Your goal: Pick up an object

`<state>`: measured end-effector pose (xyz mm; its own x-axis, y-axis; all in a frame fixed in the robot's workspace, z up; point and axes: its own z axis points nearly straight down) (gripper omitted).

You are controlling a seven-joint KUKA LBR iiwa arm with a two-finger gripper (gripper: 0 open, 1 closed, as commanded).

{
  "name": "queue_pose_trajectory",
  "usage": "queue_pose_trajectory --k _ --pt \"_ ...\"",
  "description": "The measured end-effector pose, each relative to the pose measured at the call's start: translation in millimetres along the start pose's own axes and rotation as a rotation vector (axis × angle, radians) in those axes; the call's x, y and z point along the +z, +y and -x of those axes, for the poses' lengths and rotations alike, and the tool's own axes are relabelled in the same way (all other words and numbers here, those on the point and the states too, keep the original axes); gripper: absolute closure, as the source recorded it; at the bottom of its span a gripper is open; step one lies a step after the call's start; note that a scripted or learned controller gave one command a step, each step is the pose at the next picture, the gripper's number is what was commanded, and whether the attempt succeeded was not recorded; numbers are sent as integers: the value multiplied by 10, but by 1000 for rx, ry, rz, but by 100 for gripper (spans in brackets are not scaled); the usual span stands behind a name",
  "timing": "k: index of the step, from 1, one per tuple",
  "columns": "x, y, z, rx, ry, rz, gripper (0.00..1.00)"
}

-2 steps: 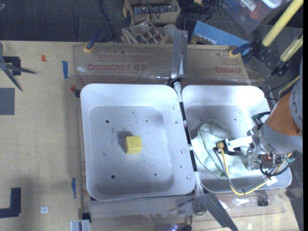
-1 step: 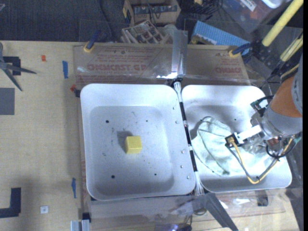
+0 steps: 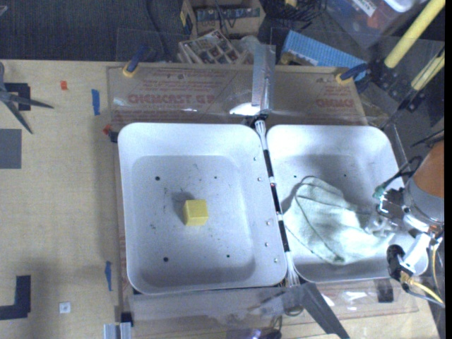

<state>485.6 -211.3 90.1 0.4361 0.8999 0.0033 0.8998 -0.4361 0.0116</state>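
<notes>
Two white bins seated on tabletop (image 3: pixel 56 210), one yellow block (image 3: pixel 195 212) in left bin (image 3: pixel 141 147), squarish, no clear long axis, one crumpled cloth (image 3: pixel 332 224) in right bin (image 3: pixel 332 143), claw (image 3: pixel 385 221) at cloth's right edge, grip state not discernible.

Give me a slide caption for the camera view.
KUKA arm's hand at the crumpled white cloth in the right bin; a yellow cube sits alone in the left bin.

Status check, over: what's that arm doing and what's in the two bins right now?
Gripper low in right bin, at edge of white cloth. Grip unconfirmed. Yellow block sits alone in left bin, untouched.
</notes>
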Motion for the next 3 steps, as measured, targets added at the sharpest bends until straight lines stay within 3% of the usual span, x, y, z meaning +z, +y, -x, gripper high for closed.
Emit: queue_pose_trajectory --k 1,2,3 --pt "3 -9 24 387 -1 3 100" --pt "-527 -14 109 367 -6 -12 100" --pt "10 -124 -149 775 -6 -3 100"
